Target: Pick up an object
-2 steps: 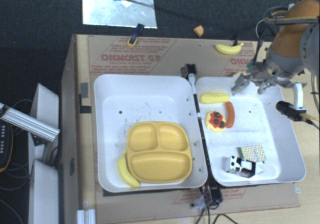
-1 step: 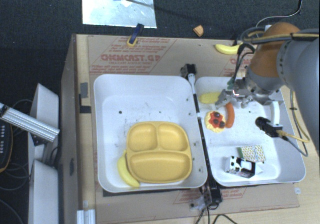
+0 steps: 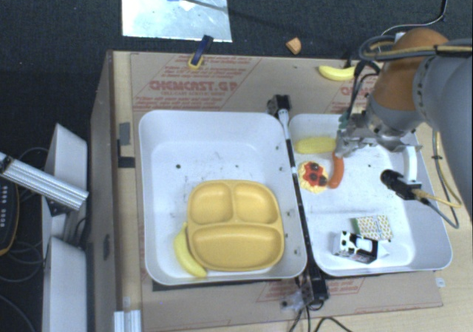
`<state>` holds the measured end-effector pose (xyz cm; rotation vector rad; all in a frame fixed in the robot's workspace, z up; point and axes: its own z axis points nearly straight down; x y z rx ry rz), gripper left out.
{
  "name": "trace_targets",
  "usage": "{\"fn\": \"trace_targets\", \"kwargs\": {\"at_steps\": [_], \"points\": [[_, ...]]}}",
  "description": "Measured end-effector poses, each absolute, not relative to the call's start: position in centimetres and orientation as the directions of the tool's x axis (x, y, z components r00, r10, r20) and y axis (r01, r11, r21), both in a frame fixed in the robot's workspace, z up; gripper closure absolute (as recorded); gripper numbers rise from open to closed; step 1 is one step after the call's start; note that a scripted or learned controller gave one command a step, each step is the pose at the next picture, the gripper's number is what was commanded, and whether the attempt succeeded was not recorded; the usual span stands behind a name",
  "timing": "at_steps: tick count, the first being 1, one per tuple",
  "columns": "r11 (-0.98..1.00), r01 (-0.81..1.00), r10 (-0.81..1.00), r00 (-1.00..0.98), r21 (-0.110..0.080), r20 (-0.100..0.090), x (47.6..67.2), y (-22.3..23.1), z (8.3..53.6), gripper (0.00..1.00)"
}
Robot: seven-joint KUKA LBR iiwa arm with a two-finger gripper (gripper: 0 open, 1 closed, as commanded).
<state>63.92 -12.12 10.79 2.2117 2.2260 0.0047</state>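
Dark carpet surrounds the desk (image 3: pixel 222 86), whose brown top carries two white bins. At the right of the frame, the grey arm (image 3: pixel 436 90) reaches into the right bin (image 3: pixel 432 245), and its hand (image 3: pixel 346 147) hangs over the bin's upper left part. Whether the hand is open or closed cannot be told. An orange sausage-shaped toy (image 3: pixel 337 172) lies just below the hand, beside a small pizza toy (image 3: pixel 314 175). A yellow piece (image 3: pixel 315 146) sits just left of the hand. The left bin (image 3: pixel 222 131) holds a yellow divided plate (image 3: pixel 235 224) and a banana (image 3: pixel 186 255).
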Motion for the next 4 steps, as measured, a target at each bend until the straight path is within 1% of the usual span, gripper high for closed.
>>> {"fn": "trace_targets", "kwargs": {"at_steps": [1,2,3,4], "points": [[0.006,1.000,1.000,-0.006,0.005,0.000,63.9,-12.1,10.8,0.00],[0.003,1.000,1.000,-0.003,0.004,-0.001,63.1,-11.0,8.6,0.00],[0.005,1.000,1.000,-0.005,0.006,-0.001,63.1,-11.0,9.6,1.00],[0.005,1.000,1.000,-0.005,0.005,0.001,61.3,-3.1,18.6,1.00]]}}
